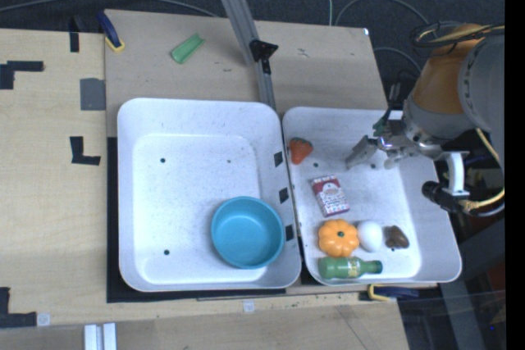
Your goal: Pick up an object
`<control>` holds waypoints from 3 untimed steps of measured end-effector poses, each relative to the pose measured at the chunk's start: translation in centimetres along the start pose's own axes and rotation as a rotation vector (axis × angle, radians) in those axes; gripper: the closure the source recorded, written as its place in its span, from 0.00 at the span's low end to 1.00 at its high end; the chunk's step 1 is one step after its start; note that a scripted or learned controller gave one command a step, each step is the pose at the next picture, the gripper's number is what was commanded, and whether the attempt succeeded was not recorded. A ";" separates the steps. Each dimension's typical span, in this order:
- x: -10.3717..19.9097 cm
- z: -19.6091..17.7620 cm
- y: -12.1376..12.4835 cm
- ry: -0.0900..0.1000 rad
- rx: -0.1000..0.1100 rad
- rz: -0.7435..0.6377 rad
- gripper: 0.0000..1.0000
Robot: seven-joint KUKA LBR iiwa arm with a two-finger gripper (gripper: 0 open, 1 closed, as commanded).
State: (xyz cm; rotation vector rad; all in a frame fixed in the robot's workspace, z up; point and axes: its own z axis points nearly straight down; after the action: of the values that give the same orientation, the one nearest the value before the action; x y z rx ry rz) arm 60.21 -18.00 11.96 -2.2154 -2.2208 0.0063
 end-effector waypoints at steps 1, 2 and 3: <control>0.1 3.3 0.0 -0.001 -0.003 0.000 0.00; 0.1 2.1 0.0 -0.001 -0.004 -0.001 1.00; -0.3 -4.0 -0.4 -0.002 -0.011 0.002 1.00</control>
State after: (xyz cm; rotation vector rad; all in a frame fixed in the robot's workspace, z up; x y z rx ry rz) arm 59.87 -18.25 15.99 -2.2240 -2.2255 -0.0030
